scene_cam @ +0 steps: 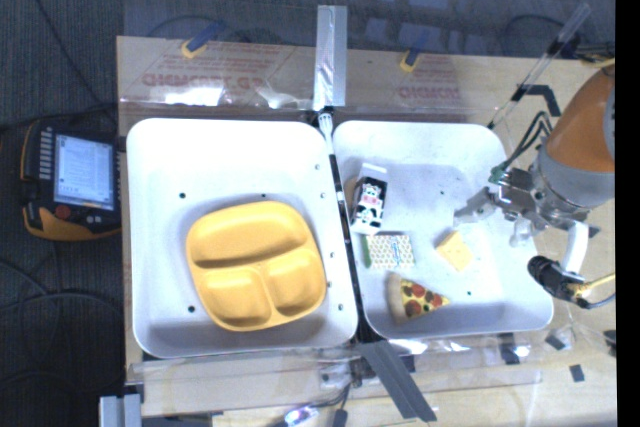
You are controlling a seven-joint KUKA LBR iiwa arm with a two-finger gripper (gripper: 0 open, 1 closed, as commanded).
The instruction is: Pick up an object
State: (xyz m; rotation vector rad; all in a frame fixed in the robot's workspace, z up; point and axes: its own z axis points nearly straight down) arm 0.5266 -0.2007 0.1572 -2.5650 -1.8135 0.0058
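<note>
Probably the gripper (487,205), whose fingers look open and hold nothing, should come down straight over the yellow cheese wedge (455,250) lying just beside it in the right bin (440,137).

Yellow cheese wedge (455,251), pizza slice (420,298), cow-print carton (371,203), patterned packet (389,250), right bin
</note>
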